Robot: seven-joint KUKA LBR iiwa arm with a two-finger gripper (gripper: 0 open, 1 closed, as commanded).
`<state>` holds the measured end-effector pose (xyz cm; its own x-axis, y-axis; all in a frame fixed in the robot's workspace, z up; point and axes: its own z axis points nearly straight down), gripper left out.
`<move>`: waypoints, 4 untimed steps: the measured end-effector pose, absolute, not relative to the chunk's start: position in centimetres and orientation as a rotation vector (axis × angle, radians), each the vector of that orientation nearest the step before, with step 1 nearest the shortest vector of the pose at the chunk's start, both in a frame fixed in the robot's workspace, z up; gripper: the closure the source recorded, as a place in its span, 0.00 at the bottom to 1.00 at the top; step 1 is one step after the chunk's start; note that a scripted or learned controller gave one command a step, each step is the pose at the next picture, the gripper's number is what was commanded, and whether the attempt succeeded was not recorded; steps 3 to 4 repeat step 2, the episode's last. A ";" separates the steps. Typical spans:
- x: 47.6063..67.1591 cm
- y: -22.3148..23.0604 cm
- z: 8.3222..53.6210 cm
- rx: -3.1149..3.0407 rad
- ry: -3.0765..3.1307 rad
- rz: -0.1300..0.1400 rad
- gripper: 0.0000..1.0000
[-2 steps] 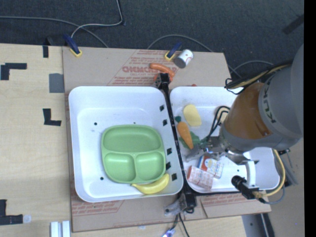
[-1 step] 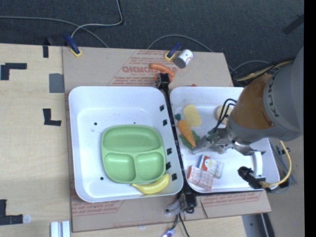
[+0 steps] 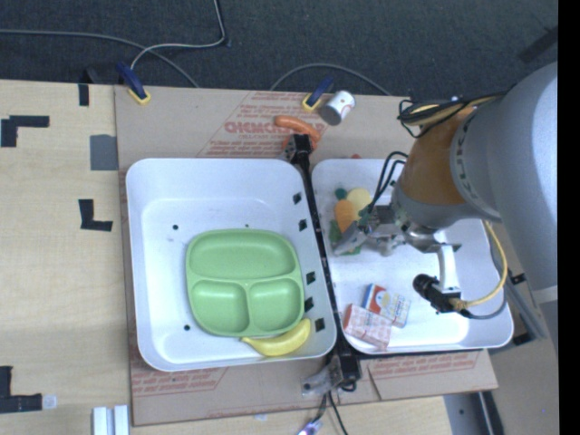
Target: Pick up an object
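The desk (image 3: 54, 243) carried two white bins side by side. The left bin (image 3: 154, 188) held a green divided plate (image 3: 245, 279) with a banana (image 3: 279, 341) lying against the plate's near-right edge. The right bin (image 3: 489, 333) was where the arm (image 3: 471, 161) reached in, its grey bulk and orange band covering much of the bin's far half.

The pincer (image 3: 358, 238) sat low at the bin's far-left corner, right beside a small cluster of toy food: an orange piece (image 3: 345, 213), a yellow piece (image 3: 360, 198) and something green (image 3: 342, 192). That cluster lay just to the left of and slightly beyond the pincer, touching or nearly so, making it the likeliest target. Whether the pincer was spread or pinching anything could not be told; clutter hid it.

Two small cartons (image 3: 378, 314) lay flat toward the near edge, well apart from the pincer.
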<state>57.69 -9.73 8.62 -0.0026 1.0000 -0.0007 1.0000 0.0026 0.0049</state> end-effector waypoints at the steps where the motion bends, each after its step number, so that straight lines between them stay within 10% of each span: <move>1: 62.8 -9.3 8.6 2.218 2.221 0.002 0.00; 2: 62.8 -9.3 9.6 2.217 2.222 0.000 1.00; 4: 62.8 -9.3 9.6 2.217 2.222 0.000 1.00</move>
